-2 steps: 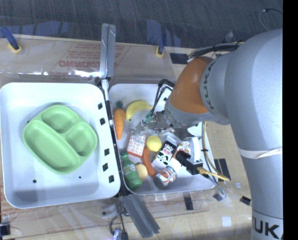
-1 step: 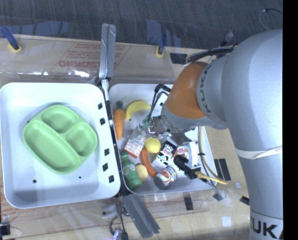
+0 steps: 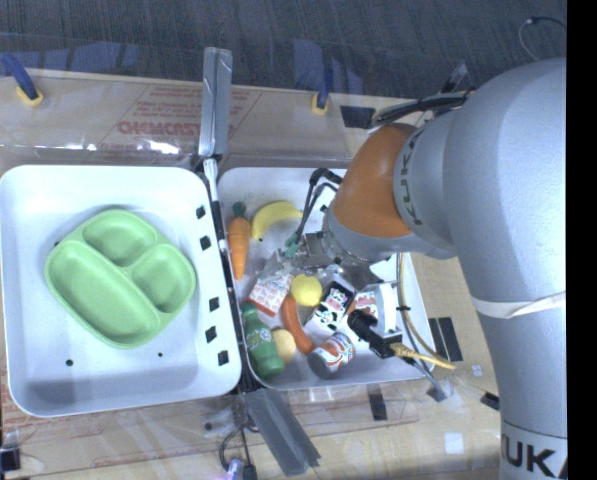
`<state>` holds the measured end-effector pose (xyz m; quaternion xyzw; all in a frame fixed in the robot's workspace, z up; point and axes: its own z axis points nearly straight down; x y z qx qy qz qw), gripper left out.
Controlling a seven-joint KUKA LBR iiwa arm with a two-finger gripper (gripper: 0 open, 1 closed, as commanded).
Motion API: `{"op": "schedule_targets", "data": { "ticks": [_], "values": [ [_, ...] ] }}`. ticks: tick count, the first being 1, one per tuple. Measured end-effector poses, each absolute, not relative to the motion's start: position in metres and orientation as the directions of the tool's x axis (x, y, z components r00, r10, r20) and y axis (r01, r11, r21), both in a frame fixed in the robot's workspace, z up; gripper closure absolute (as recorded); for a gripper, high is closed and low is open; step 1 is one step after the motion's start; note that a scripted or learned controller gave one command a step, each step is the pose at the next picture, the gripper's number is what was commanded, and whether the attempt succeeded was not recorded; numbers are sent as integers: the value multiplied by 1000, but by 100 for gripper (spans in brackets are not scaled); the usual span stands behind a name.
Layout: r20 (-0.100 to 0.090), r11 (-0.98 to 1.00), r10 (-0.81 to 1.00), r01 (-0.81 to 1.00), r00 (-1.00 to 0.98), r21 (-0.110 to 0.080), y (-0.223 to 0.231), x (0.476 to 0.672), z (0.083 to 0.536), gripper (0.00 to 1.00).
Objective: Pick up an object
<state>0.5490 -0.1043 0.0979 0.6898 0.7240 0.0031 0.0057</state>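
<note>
Objects for picking: a crowded heap in the right bin (image 3: 278, 182), well apart from the left bin (image 3: 38, 268), which carries a green divided plate (image 3: 118, 276). Contents, from the middle outward: one lemon (image 3: 305, 290), small and round, touching a red-and-white packet (image 3: 270, 294) on its left and a black-and-white carton (image 3: 327, 311) on its right; one red sausage-like piece (image 3: 296, 325) just below the lemon; one carrot (image 3: 238, 245) lying along the bin's left wall; one banana (image 3: 270, 216) near the upper wall; one green bottle (image 3: 258, 342) at the lower left, with a small yellow-green fruit (image 3: 284, 343) beside it; one rounded can or cup (image 3: 331, 354) at the lower edge. Gripper (image 3: 316, 254): positioned low over the heap, just above the lemon, under the orange band of the arm (image 3: 498, 178); whether it is spread or closed cannot be told, as the wrist hides it, and nothing is seen to be held. Handling note, by judgement: the items touch one another, so a clean grasp calls for a straight descent onto a single piece with free sides. The lemon is nearest but round and likely to roll; the carrot and banana lie more apart and look like easier targets. Lift slowly, so neighbours are not dragged along onto the desk (image 3: 128, 118).
</note>
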Motion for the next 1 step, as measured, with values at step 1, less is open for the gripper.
{"op": "schedule_targets", "data": {
  "ticks": [1],
  "values": [
    [-1,55,998,998,-55,11,-102,550,108,100]
  ]
}}
